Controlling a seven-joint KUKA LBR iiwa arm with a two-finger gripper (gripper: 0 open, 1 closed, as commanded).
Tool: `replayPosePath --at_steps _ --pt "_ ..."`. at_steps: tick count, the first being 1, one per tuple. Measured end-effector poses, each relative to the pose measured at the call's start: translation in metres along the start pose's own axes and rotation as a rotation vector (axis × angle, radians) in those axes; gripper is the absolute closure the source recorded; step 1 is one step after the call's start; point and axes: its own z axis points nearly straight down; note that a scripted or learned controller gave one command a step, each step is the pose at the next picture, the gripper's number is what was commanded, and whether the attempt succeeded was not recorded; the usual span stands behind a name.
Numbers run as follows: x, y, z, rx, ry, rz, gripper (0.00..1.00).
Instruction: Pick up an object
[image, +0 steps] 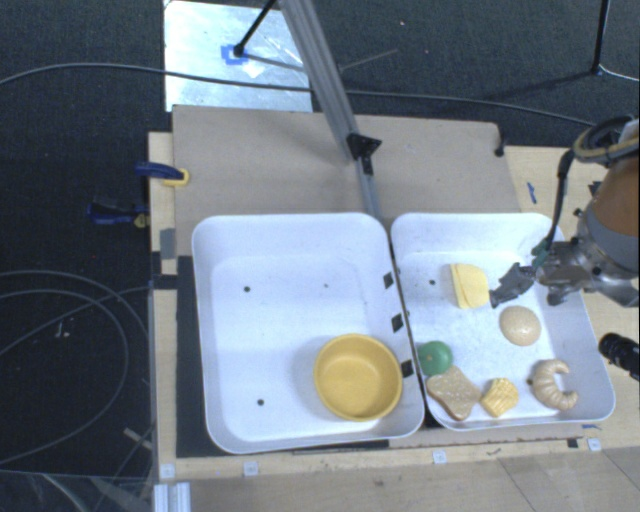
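Two white bins are sitting side by side on your desk (260, 150); the left bin (250, 250) is holding a yellow bowl (358, 376). In the right bin (430, 240), your end effector (512, 283) is hovering beside the yellow block (466, 285), above the beige bun (520, 325); its opening looks unclear from here.

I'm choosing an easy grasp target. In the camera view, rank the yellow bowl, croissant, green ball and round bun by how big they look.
1. Yellow bowl, clearly largest.
2. Croissant and round bun look about alike; I won't rank them.
3. Green ball, smallest, partly hidden by the bin wall.
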Motion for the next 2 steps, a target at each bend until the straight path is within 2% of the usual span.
replayPosePath --at_steps 2 --pt "0.007 0.008 0.087 0.004 0.001 0.006 0.00"
